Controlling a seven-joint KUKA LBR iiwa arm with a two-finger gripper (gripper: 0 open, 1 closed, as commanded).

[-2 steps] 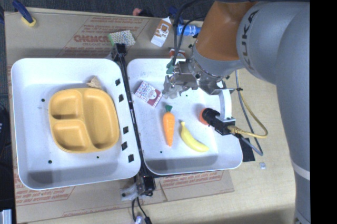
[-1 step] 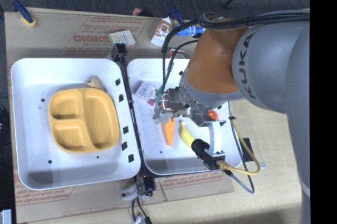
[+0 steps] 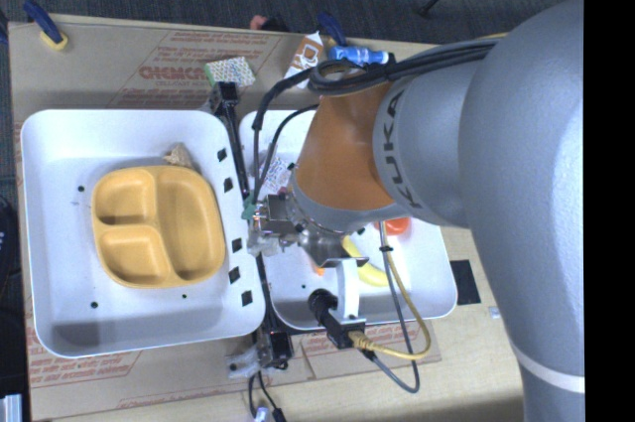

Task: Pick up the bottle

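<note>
My gripper [image 3: 332, 261] hangs low inside the right bin [image 3: 437, 296], under the orange band and grey wrist, which cover most of that bin's floor. A small orange piece [image 3: 397, 226] and a yellow piece [image 3: 373, 273] peek out beside the wrist. I cannot tell whether either is part of the bottle. What lies under the gripper is hidden by the arm.
The left bin [image 3: 50, 211] holds a yellow divided plate [image 3: 159, 223] with a small tan scrap [image 3: 179, 154] behind it. Cables [image 3: 397, 351] loop over the right bin's front rim. A black-marked divider [image 3: 238, 211] separates the bins.
</note>
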